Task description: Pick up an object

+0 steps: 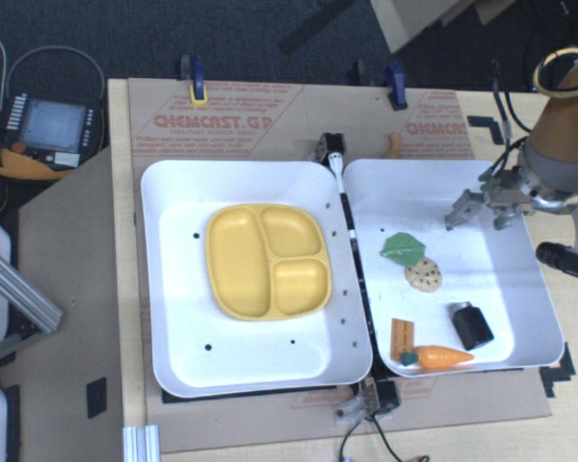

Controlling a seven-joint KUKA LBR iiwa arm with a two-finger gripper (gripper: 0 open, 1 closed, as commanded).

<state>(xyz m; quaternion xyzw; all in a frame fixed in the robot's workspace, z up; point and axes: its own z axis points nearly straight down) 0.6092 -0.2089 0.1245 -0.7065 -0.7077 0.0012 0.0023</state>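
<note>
Over the right-hand shallow white bin (520,258), from the fixed camera above the bench, I see the grey arm with the orange band (559,133) reaching in from the right, its end effector (482,205) hanging above the bin's upper area. I cannot tell whether it is open or closed; nothing sits in it that I can see. I judge this to be the approach step: no object is picked yet, and a target must be settled on.

Candidates all lie lower in the same bin. A green leaf-shaped toy (403,248) sits nearest, down and to the left of the end effector, touching a round speckled cookie (424,276) just below it. A small black block (472,325) lies well apart, almost straight below. An orange plastic carrot (445,358) and a brown wafer-like stick (403,339) rest at the bottom rim.

Next I would move left and down over the leaf, then descend. The left white bin (173,258) holds a yellow divided plate (268,260).
</note>
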